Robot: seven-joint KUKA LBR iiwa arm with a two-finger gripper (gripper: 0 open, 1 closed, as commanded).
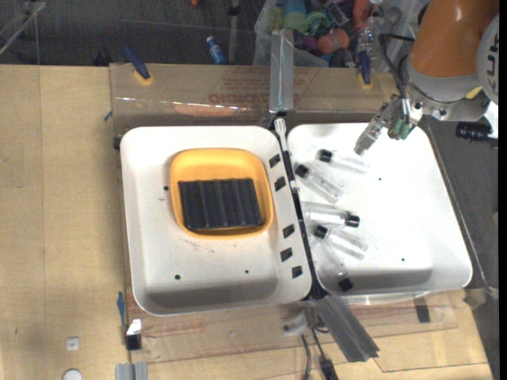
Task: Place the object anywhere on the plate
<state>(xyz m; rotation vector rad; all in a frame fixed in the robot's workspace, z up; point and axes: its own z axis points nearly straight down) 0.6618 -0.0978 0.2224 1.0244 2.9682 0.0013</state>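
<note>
The two-finger gripper (370, 142) hangs at upper right, fingers released and holding nothing. Just left of it and below, several clear plastic vials with black caps (333, 218) lie scattered in the right white bin (420, 244). The left white bin (150, 275) holds an orange rectangular plate (218, 161) bearing what seems a dark ribbed insert (219, 204).
</note>
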